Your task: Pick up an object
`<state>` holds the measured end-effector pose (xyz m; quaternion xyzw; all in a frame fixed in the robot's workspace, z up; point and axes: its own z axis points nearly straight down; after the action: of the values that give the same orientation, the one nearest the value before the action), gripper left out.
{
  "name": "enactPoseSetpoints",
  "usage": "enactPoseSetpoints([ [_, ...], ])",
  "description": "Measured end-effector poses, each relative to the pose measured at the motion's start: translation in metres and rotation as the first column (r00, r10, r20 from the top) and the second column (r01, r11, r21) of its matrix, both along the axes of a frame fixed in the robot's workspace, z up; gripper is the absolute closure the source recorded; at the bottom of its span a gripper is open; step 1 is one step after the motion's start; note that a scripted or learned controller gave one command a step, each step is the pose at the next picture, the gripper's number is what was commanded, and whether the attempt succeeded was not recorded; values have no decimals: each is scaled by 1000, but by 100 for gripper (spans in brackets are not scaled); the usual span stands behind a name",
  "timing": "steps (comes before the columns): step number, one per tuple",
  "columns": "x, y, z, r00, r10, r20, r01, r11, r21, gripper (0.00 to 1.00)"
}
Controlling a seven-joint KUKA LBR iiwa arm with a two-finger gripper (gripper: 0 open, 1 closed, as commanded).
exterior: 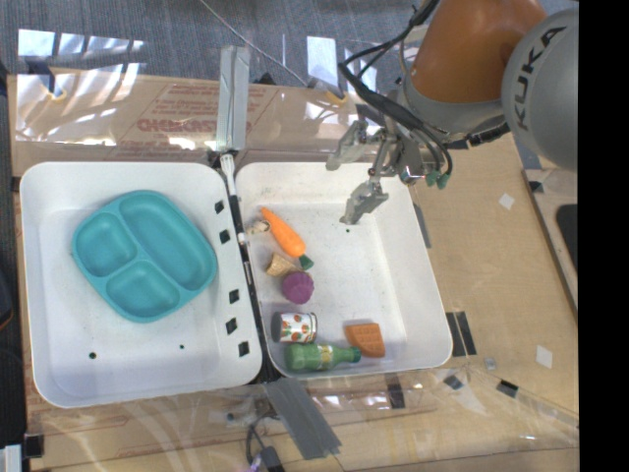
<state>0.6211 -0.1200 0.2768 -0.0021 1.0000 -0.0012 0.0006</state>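
Camera view, hidden or unclear: we see the arm (491,37) cut off at the top and right; cables cross its wrist and blur the gripper's outline.
Gripper (356,180): it hangs over the right bin's upper part, at about 1 o'clock from the toys; two grey metal fingers (364,203) show, one higher, one lower, spread apart with nothing between them.
Right bin (413,264): shallow, white, smooth, rounded corners; its right half lies bare, leaving room around the gripper.
Carrot (283,232): orange, tapered, tilted, near the bin's left wall, at 8 o'clock from the gripper and well apart from it.
Small pieces: a pale bit (258,228) just left of the carrot; a tan cone-like piece (282,264) below it; we cannot make out what either is.
Purple ball (298,286): rounded, matte, just below the cone piece.
Can (295,327): small, lying on its side, label unreadable.
Green bottle (320,357): lying flat along the bin's lower edge, at 6 o'clock of the group.
Orange wedge (366,338): textured, just right of the can, close to the bottle's neck.
Left bin (49,264): white, holds a teal plate.
Teal plate (144,254): three compartments, glossy plastic.
Surface (491,264): tan board, tape at the edges.
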Motion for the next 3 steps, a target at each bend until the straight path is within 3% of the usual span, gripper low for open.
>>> enactPoseSetpoints([
  [1,14,-7,-135,980,-198,-12,198,980,2,0],
  [2,18,13,-186,891,-453,-5,453,891,1,0],
  [3,20,15,-173,896,-445,-1,445,896,1,100],
])
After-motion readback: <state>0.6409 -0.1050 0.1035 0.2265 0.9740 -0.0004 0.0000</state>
